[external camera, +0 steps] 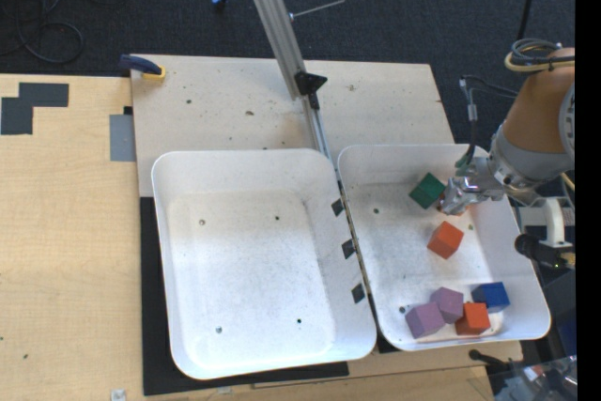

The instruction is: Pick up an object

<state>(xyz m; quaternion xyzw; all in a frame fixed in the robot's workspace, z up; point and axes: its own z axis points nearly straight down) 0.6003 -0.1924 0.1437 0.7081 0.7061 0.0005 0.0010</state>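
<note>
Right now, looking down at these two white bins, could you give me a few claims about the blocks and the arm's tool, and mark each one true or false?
1. All the coloured blocks lie in the right white bin. True.
2. The green block sits in the left white bin. False: it is in the right bin, beside the tool.
3. The blue block lies near the right bin's front corner. True.
4. The orange-red cube is stacked on the purple blocks. False: it lies apart, nearer the tool.

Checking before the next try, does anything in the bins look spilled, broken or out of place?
Nothing stands out. The green block, orange block and the corner cluster of blocks all lie inside the right bin.
</note>
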